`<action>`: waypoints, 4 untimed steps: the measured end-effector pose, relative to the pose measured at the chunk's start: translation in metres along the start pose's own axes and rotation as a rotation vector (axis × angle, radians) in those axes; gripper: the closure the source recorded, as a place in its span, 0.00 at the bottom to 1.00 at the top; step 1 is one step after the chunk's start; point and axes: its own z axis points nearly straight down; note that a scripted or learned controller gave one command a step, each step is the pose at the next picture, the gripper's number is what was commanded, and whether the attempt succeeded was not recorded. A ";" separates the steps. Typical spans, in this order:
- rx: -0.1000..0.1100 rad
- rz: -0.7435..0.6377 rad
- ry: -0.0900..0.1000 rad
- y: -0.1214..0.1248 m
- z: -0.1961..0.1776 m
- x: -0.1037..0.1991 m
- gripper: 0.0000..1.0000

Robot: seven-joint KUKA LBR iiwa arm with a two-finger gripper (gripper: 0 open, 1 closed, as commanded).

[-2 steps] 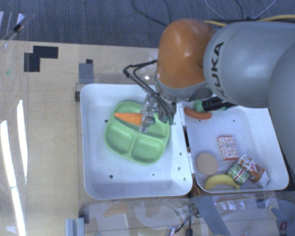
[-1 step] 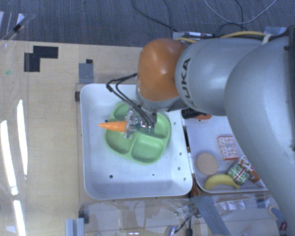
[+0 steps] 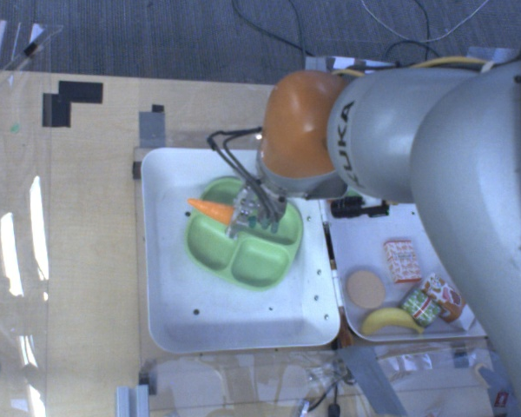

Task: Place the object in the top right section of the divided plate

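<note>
Presently, a toy carrot (image 3: 210,208), judged light, stiff and slick, is seen lying across the upper-left rim of the green divided plate (image 3: 243,263), best pinched mid-length by the gripper (image 3: 253,215), whose spread cannot be told.

Green divided plate (image 3: 243,248), three-sectioned, flat in the left white bin (image 3: 182,320), partly hidden under the arm's wrist. Orange carrot (image 3: 210,208), tapered, lying across the plate's upper left rim, pointed tip out over the bin floor toward the left, thick end reaching inward beneath the gripper (image 3: 243,220).
</note>
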 end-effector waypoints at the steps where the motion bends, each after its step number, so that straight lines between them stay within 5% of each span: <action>1: 0.020 0.010 0.002 -0.014 0.014 -0.001 0.00; 2: 0.047 0.120 0.020 -0.015 -0.072 0.042 0.00; 3: 0.045 0.116 0.019 -0.013 -0.080 0.041 1.00; 4: 0.047 0.008 0.025 -0.023 -0.060 0.068 1.00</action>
